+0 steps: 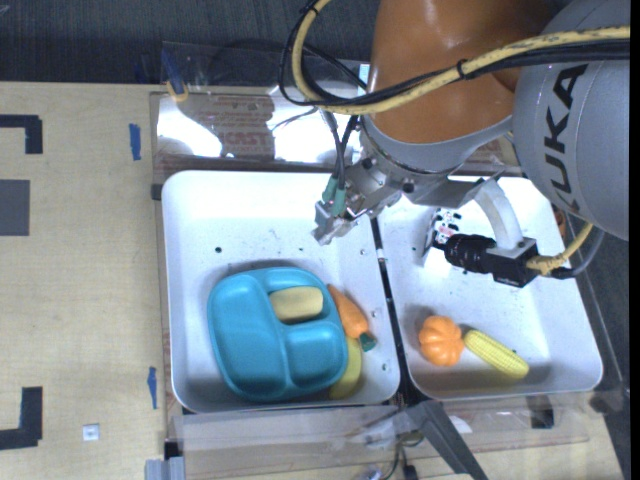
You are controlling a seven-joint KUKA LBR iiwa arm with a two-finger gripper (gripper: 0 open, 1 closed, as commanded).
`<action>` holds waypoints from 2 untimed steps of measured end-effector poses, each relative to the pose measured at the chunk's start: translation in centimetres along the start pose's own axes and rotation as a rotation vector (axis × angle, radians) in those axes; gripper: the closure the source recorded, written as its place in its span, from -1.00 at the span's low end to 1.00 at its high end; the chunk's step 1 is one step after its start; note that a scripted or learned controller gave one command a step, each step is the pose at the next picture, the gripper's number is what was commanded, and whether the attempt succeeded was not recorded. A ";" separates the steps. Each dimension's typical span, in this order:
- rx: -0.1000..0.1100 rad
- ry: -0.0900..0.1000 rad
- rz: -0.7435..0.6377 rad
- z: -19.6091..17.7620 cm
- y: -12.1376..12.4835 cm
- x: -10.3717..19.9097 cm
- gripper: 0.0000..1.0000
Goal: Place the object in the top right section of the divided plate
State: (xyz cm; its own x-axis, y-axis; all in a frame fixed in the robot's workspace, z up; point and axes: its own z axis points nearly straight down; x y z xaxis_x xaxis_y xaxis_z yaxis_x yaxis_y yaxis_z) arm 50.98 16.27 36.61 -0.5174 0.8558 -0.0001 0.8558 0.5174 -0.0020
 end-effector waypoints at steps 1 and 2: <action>-0.004 -0.001 -0.308 1.9 3.8 2.7 1.00; -0.008 -0.005 -0.457 -3.5 -4.2 -1.3 1.00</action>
State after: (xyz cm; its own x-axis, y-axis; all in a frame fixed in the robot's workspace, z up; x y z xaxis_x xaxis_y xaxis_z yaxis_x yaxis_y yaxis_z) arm 48.08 13.00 40.12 -0.8421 0.5392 -0.0056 0.5392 0.8422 0.0052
